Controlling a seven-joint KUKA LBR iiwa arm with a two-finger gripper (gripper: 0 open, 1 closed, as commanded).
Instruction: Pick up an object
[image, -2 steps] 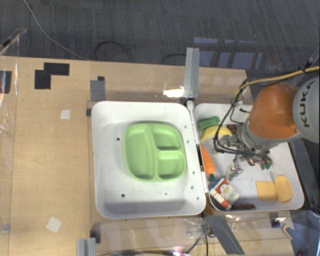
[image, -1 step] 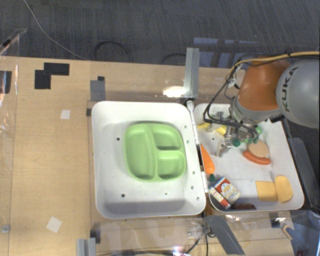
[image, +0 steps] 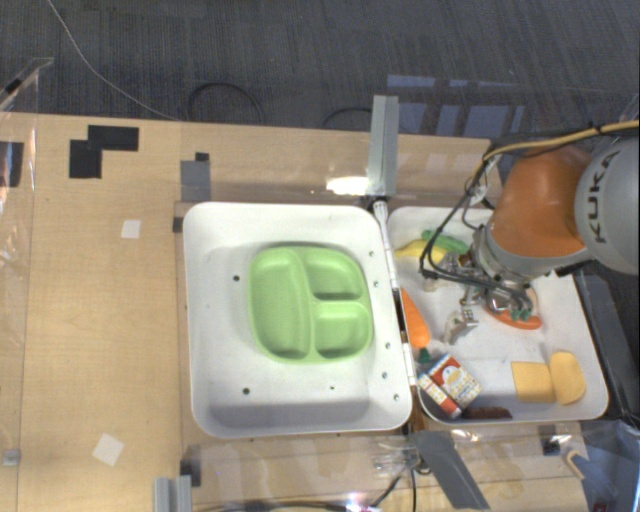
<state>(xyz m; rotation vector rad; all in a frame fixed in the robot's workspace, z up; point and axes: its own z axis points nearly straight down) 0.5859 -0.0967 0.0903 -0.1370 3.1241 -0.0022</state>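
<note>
Both white bins (image: 215, 300) are looking like smooth, slightly glossy plastic; the green divided tray (image: 305, 303) is showing matt plastic, at nine o'clock from the metal gripper (image: 463, 325).

We lose the arm (image: 570, 205) past the right edge, so its upper links stay out of sight. Its orange band covers the back of the right bin (image: 590, 395), and the yellow-and-green item (image: 425, 246) there shows only its left end. The gripper (image: 463, 322) is small and blurred; we can't tell how its fingers stand. The orange-red piece (image: 520, 319) pokes out from under the wrist, shape unclear. The print on the small carton (image: 450, 384) is too fine to read.
</note>
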